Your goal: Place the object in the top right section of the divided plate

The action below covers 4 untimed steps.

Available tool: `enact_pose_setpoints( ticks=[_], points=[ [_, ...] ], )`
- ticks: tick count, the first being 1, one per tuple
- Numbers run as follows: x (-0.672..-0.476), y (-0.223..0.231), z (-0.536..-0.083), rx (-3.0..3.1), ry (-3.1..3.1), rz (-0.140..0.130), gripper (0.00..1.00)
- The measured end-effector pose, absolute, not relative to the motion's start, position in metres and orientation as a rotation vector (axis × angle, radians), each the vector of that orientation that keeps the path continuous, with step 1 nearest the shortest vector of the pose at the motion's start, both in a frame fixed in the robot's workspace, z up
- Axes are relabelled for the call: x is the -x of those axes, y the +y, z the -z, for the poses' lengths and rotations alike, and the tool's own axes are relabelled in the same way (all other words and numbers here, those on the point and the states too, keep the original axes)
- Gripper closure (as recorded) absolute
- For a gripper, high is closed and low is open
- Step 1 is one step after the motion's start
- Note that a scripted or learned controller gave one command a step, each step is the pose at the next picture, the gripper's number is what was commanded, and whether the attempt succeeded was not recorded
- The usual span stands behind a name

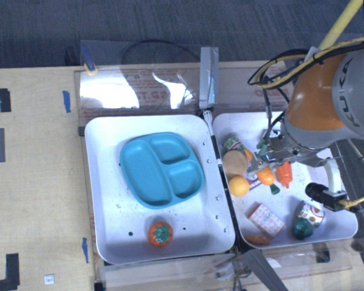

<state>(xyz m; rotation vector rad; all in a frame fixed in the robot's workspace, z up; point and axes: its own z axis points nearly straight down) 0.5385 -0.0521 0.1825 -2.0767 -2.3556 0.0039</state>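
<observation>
Tabletop [38, 180] pale wood, two white bins side by side. Nearest, in left bin [113, 227]: tomato [160, 233] by the front wall, apart from the plate. Right bin [248, 127], front: box [265, 219] and cup [306, 219].

Mid: blue plate [162, 169] in left bin, all sections bare, top right section [170, 147] unfilled. Across the divider there's a cluster: yellow fruit [238, 186], bun [234, 163], small orange [266, 176], carrot [284, 174]. Over this cluster the tool [267, 165] sits low, right at the small orange and just beside the carrot.

Step, my read: pick phase, nothing on plate yet. Target is probably the small orange, in right bin, but I'm not sure. Can't tell if the tool is released or clenched, so no grasp confirmed.

Next move calls for a firm grip on one item without dragging its neighbours. Then lift clear of the bin walls, carry left, lower over the section.

Far right: arm [317, 104] reaches in, orange band above right bin's far side, wrist angled down-left.
</observation>
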Motion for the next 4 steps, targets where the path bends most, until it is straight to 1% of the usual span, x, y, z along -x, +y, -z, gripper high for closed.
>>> enact_pose_setpoints(
  ticks=[1,2,3,4],
  points=[
    [-0.51,-0.003,-0.183,1.782,-2.582,-0.004,1.0],
    [-0.506,0.091,-0.182,1.74,-2.614,-0.001,1.0],
    [-0.507,0.089,-0.182,1.746,-2.611,-0.002,0.0],
    [-0.513,0.046,-0.183,1.241,-2.883,-0.003,0.0]
  ],
)
